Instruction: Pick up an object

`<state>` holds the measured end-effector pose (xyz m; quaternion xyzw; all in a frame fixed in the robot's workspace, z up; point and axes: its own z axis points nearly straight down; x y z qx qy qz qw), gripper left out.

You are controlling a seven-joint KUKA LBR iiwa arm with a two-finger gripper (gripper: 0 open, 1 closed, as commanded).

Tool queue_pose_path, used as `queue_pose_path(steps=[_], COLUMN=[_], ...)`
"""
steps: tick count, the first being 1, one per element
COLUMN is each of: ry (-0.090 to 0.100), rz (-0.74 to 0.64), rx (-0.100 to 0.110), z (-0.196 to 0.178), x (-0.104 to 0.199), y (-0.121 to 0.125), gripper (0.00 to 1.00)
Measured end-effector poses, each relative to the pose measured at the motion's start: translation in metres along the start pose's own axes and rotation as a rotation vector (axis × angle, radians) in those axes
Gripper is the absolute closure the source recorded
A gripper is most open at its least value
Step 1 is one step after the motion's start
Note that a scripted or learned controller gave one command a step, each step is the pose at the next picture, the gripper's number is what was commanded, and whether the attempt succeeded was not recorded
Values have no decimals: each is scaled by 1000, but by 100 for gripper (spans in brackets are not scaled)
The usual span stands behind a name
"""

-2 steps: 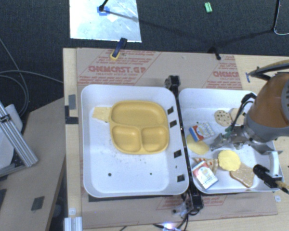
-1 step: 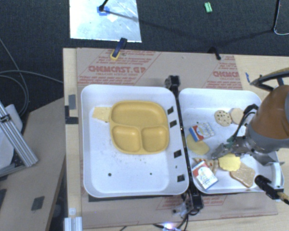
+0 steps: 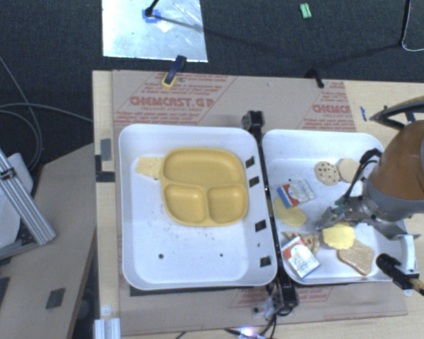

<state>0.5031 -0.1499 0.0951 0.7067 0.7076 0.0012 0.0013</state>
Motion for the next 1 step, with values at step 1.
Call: queue_pose_path(steps=[1], ry=[4], rz=[-14], rx=[-9], z=[-95], x=[106], y=[25], gripper=[100])
